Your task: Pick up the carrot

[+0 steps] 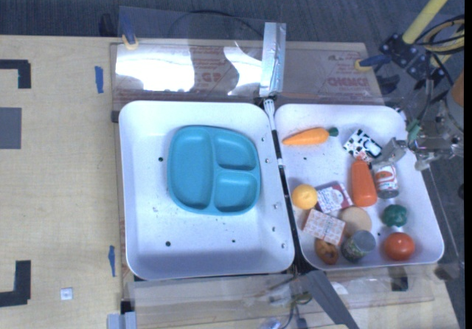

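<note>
The carrot [305, 137] is orange with a small green top at its right end. It lies on its side in the far left part of the right bin [431, 206], close to the divider between the bins. My gripper [414, 146] hangs over the right bin's far right rim, well to the right of the carrot and apart from it. Nothing is visibly held in it.
The right bin also holds a black-and-white item [361, 144], an orange bottle [362, 182], a small can [386, 178], a lemon [304, 196], a cracker box [324, 226], a tomato [399, 246] and other food items. The left bin [140, 195] holds a blue divided plate [214, 170].
</note>
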Tool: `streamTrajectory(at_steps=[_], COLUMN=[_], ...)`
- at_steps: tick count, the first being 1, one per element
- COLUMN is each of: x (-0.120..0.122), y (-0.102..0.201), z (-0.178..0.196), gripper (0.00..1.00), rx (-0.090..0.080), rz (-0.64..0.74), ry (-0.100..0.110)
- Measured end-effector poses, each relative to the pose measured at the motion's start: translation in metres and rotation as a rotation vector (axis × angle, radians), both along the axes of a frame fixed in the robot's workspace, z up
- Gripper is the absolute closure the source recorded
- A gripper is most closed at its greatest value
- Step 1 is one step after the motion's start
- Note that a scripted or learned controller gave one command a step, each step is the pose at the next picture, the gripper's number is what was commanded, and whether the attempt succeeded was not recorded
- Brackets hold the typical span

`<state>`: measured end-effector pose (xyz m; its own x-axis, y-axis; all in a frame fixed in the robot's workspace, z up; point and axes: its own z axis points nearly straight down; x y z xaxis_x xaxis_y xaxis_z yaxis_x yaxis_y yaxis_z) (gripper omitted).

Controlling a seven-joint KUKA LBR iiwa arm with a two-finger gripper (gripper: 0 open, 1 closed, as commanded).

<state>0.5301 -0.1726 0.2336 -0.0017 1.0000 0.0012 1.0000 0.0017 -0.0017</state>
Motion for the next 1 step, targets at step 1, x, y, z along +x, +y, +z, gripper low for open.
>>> streamTrajectory(at_steps=[1], x=[-0.0115], y=[-0.0287], z=[-0.0277], gripper=[0.00], rx=[0.001], rz=[0.065], ry=[0.002])
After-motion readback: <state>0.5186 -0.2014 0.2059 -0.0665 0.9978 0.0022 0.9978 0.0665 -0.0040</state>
